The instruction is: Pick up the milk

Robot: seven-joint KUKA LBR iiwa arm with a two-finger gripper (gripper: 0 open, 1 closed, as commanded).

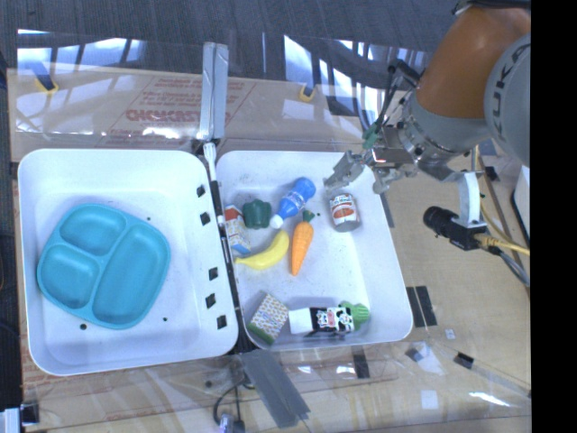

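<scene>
The milk is a small carton with a black-and-white cow print and a green cap. It lies on its side against the front wall of the right bin. My gripper hangs over the bin's back right corner, far from the milk. It is just above and behind a small can with a red label. Its two fingers are spread apart with nothing between them.
The right bin also holds a blue bottle, a carrot, a banana, a green pepper, a small jar by the left wall and a patterned box touching the milk. A blue divided plate lies in the left bin.
</scene>
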